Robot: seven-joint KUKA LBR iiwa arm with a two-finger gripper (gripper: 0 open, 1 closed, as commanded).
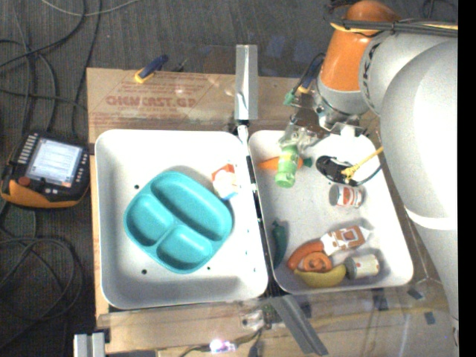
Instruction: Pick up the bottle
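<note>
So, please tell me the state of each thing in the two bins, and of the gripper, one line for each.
gripper: low over the right bin's far end, at the bottle.
green bottle: lying in the right bin, under the gripper.
teal divided plate: flat in the left bin.
small can: on its side.
banana: lying at the right bin's near end.

You are looking down on a dark grey carpeted floor [149,21] crossed by loose black cables [44,50]. On it stands the bench [111,110], its top a brown cardboard sheet [156,103] with faded red print. A blue-and-yellow clamp [150,68] sits at the cardboard's far edge. To the left, on the floor, lies an orange-edged pendant [46,168] with a lit screen. Light is even and diffuse.
</note>
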